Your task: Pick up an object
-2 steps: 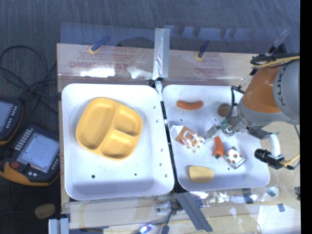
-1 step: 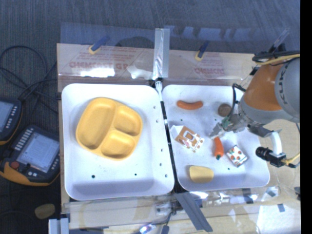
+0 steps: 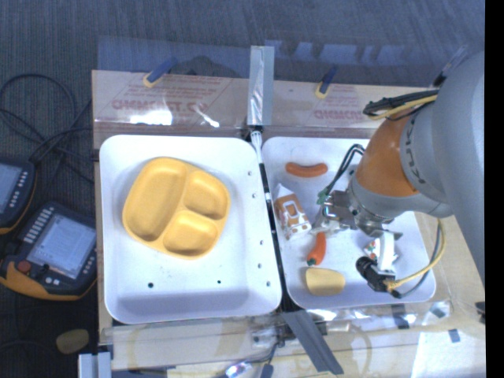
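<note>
You'll see the small orange carrot-shaped toy [image 3: 316, 248] in the right white bin [image 3: 409, 294], long axis running near-left to far-right, just under the grey gripper [image 3: 335, 217]. Can't tell its grip state.

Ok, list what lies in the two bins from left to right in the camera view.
Yellow divided plate → small orange and white box → orange carrot, with the sausage above it and the yellow wedge below at about the same place → gripper.
</note>
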{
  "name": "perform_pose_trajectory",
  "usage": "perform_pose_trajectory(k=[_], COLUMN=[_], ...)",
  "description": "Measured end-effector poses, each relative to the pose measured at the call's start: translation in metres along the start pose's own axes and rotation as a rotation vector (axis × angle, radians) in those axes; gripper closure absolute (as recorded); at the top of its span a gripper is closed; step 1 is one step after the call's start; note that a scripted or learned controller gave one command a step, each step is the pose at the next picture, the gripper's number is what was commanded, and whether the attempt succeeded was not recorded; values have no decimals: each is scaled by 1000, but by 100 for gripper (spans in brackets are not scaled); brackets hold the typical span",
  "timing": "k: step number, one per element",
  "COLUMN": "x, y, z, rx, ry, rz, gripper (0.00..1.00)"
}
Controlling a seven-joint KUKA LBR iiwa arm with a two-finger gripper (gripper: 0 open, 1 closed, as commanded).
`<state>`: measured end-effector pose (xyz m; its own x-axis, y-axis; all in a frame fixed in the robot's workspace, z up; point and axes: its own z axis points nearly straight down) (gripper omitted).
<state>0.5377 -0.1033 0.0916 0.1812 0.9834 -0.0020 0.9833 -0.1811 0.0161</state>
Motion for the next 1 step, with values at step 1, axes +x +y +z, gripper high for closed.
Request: perform_pose_trajectory(k=[1], x=[66], y=[-35], z=[-154], rx=[19], ry=[-1], rz=[-16], gripper=[100])
